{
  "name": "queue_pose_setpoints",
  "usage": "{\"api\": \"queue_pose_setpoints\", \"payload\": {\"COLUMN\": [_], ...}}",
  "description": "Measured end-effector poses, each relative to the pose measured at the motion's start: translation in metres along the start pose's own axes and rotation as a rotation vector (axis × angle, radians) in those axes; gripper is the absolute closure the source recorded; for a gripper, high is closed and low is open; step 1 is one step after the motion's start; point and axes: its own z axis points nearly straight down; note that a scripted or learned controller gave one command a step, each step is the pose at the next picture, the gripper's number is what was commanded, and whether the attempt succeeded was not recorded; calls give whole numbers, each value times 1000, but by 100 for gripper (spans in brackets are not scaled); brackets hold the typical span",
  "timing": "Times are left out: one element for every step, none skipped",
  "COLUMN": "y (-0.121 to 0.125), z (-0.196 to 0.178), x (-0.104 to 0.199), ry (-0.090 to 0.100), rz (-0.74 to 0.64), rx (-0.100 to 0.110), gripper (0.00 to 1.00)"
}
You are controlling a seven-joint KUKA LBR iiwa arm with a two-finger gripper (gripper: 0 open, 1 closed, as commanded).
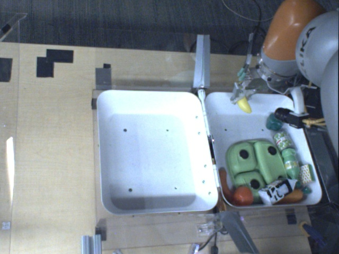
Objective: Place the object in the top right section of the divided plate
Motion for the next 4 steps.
{"api": "queue_pose_setpoints", "payload": {"y": [-19, -27, -93, -126], "z": [-7, 10, -29, -16], "x": [78, 176, 256, 310], "ry": [2, 2, 3, 3], "rz": [14, -46, -231, -432], "rx": [3, 4, 4, 5], "gripper": [100, 100, 100, 100]}}
